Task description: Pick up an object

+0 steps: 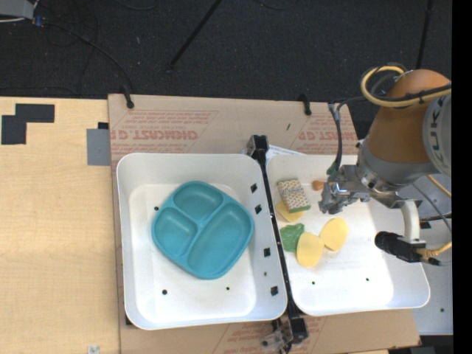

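The bench [51, 234] of pale wood carries a brown cardboard sheet [184, 127], and on that sit two shallow white bins side by side. The left bin [140, 301] holds a teal plate [203, 228] with three compartments, lying flat near the bin's middle. The right bin [376, 293] holds the small things, all gathered in its left half. The arm [405, 135] reaches in from the right, its orange band high over the bin's far right corner, and its grey wrist slopes down and leftward. The gripper [332, 194] hangs low over the right bin, just above and right of the cluster, close to a yellow disc [335, 234]; whether its fingers are spread or closed cannot be told, as the metal parts blur together, and nothing shows between them. Another yellow piece [309, 250] lies touching the disc on its left. A green piece [290, 235] lies beside that, nearer the divider. A patterned sponge [293, 195] rests on a further yellow piece [289, 212] above the green one. A tiny orange bit [317, 185] lies just left of the gripper.
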`<action>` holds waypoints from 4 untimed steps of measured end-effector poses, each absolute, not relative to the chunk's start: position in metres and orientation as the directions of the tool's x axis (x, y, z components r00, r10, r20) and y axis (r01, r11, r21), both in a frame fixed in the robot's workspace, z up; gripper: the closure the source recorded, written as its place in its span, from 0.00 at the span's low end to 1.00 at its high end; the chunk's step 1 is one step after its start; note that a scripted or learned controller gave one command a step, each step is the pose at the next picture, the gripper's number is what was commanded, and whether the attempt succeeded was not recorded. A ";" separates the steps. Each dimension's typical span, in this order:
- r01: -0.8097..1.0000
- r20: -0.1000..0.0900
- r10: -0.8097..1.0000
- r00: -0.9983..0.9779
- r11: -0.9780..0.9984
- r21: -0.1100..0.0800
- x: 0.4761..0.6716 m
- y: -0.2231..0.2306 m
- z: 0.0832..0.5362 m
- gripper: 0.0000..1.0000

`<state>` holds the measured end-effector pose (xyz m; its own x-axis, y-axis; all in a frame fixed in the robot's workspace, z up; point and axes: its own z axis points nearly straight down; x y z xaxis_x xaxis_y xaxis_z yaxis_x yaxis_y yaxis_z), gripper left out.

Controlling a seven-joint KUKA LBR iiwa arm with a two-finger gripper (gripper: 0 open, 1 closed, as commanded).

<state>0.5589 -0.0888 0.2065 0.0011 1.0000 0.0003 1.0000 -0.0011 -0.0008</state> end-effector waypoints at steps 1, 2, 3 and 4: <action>1.000 0.000 1.000 0.000 0.000 0.000 0.552 -0.088 0.251 1.00; 1.000 0.000 1.000 -0.003 0.003 -0.002 0.572 -0.049 0.240 1.00; 1.000 0.001 1.000 -0.004 0.004 -0.002 0.588 0.002 0.246 1.00; 1.000 0.001 1.000 -0.004 0.004 -0.002 0.601 0.044 0.244 1.00</action>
